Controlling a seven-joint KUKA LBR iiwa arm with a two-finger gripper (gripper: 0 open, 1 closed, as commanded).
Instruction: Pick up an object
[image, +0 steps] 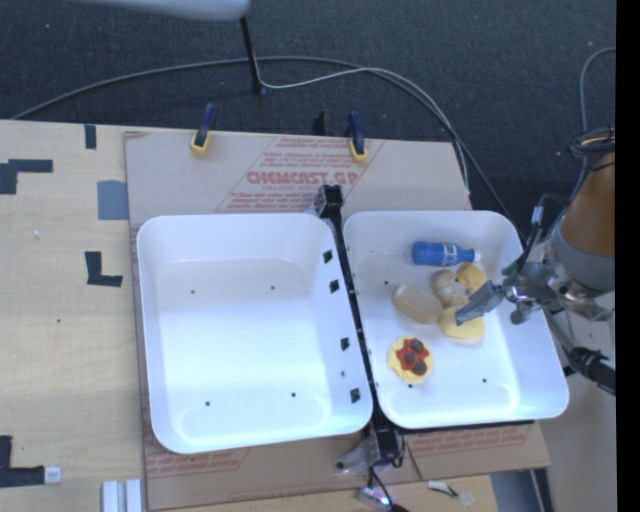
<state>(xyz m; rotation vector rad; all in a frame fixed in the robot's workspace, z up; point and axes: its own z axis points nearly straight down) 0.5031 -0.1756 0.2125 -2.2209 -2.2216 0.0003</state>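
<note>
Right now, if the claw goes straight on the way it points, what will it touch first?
Probably the yellow toy just beyond the claw, beside the tan piece; depth is unclear from above.

Floor: dark carpet (120, 60) beyond my surface (50, 300).
Surface: pale wood, cardboard sheet (290, 175) clamped onto it.

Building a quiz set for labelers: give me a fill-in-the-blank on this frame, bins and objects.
1. All the objects lie in the ____ bin.
2. The bottle near that bin's far wall is ____ in colour.
3. The round yellow piece carries ____ bits on top.
4. The gripper reaches in from the view's ____.

Missing words: right; blue; red; right
</note>
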